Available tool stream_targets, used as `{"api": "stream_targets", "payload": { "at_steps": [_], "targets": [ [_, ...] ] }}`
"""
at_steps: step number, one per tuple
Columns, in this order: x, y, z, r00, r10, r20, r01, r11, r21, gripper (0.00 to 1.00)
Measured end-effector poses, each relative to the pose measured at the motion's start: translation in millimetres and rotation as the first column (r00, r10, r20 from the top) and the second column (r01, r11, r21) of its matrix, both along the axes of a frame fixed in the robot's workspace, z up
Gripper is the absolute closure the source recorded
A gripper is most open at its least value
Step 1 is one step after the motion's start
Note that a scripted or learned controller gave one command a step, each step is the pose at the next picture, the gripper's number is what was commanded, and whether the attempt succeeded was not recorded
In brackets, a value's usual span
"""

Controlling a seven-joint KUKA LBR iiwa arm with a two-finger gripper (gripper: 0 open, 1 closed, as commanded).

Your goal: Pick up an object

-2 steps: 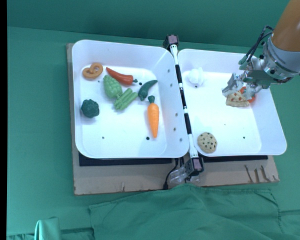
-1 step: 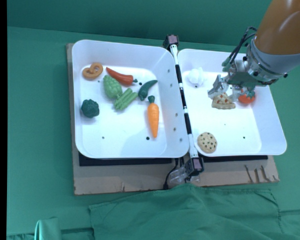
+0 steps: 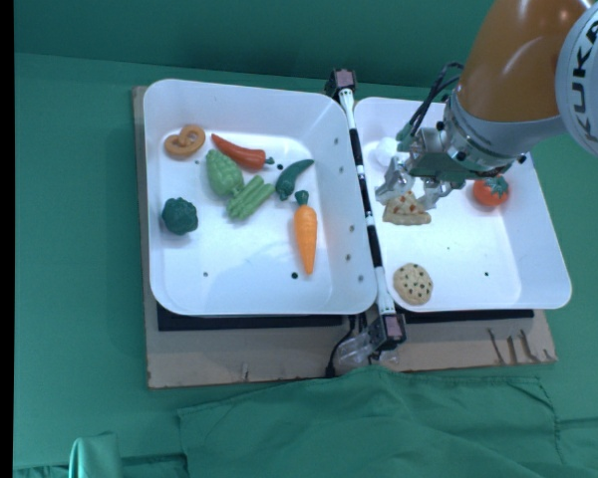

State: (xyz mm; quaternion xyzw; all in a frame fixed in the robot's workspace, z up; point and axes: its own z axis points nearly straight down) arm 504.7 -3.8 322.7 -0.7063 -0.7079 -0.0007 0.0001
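Green bench: left bin holds vegetables; right bin pizza slice, under released hand.

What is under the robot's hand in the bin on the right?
A pizza slice lies on the white floor of the right bin, right beneath the hand. Behind the hand a white thing peeks out; the hand covers part of it, so its shape is unclear.

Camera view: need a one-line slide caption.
KUKA arm's gripper poised over a pizza slice in the right bin, near a cookie and tomato; vegetables fill the left bin.
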Motion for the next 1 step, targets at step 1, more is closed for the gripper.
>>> {"api": "stream_targets", "payload": {
  "at_steps": [1],
  "targets": [
    [-13.0,40.7,6.6,1.000,0.000,0.002,0.000,1.000,0.001,1.00]
  ]
}}
